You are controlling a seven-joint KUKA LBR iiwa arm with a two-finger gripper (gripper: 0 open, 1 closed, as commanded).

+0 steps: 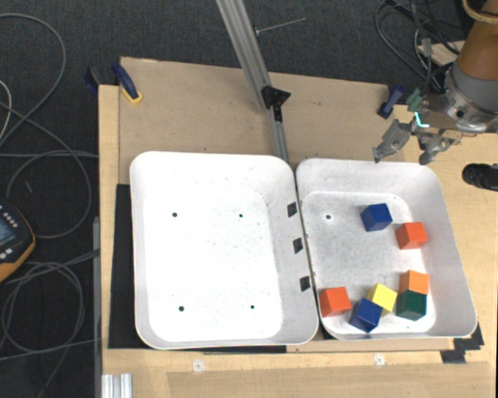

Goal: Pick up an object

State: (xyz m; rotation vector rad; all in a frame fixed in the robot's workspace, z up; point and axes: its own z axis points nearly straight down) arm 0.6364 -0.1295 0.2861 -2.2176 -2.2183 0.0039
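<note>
Here, the left shallow white plastic bin point(206, 250) sits beside the right white bin point(443, 242), which holds small cubes: an orange one point(335, 300) at its near edge, a blue cube point(376, 216) closest to the fingers. The gripper point(407, 149) hangs above the bin's far edge, fingers spread wide, holding nothing.

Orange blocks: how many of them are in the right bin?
3. One orange block lies near the bin's right wall, beside the blue one. Another sits on the green block. The third is at the front left. None seems hidden.
</note>
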